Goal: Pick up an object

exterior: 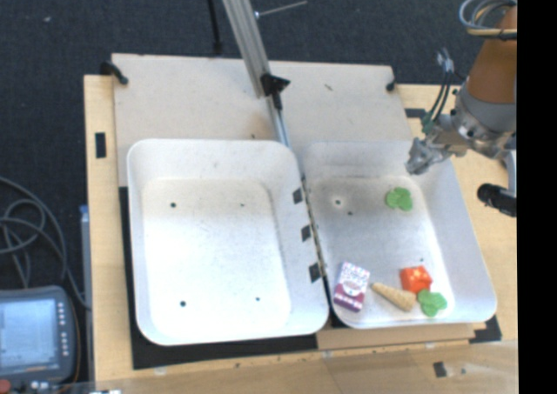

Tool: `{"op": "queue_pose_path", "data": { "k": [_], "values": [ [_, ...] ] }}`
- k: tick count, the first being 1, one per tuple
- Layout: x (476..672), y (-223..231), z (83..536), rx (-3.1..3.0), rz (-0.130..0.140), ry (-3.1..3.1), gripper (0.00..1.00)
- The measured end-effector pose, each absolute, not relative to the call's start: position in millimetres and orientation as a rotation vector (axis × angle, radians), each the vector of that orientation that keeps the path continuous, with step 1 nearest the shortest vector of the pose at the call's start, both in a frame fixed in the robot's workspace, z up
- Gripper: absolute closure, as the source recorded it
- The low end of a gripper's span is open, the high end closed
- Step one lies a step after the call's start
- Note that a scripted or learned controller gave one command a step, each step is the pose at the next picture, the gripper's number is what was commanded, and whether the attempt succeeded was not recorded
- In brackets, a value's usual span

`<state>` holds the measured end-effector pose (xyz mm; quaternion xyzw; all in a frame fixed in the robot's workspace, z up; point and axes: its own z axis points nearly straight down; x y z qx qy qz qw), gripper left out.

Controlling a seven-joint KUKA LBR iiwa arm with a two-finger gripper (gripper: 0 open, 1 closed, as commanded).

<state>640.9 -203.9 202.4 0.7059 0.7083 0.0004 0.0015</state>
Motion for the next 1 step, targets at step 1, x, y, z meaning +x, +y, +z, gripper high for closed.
{"op": "queue_pose_path", "data": {
  "k": [1],
  "values": [
    [622.3,-151.9,218.0,2.214,0.003,2.228,1.0]
  ]
}}
